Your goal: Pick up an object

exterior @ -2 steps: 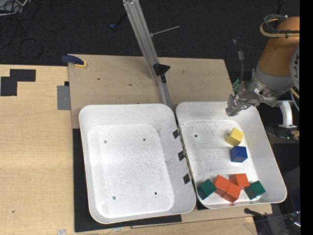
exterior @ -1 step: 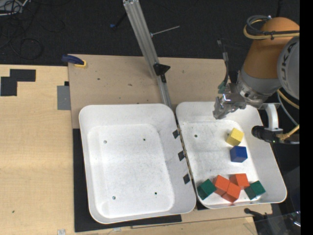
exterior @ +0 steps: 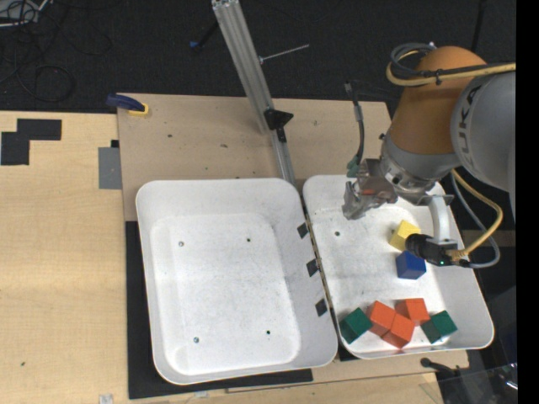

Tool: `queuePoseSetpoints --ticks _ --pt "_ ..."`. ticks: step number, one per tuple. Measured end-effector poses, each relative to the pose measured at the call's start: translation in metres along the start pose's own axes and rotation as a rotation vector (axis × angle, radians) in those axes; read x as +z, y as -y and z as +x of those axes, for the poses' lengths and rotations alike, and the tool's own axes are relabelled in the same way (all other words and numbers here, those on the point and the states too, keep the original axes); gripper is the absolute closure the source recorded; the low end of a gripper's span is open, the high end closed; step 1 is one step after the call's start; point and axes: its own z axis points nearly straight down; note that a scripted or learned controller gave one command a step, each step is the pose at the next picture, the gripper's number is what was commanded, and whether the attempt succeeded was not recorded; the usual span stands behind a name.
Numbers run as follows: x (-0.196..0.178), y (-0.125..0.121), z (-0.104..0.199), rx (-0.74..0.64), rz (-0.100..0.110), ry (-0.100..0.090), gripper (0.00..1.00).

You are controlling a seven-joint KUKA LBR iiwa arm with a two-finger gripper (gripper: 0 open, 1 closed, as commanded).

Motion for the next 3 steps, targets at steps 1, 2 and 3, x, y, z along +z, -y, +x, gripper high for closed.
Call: queuePoseSetpoints --ticks 1,2,3 --pt "-0.005 0.031 0.042 0.001 0.000 0.001 1.00" --pt "-0.010 0.044 0.099 -0.001 0.000 0.000 1.00" --pt "-0.021 0.067 0.148 0.000 0.001 0.000 1.00"
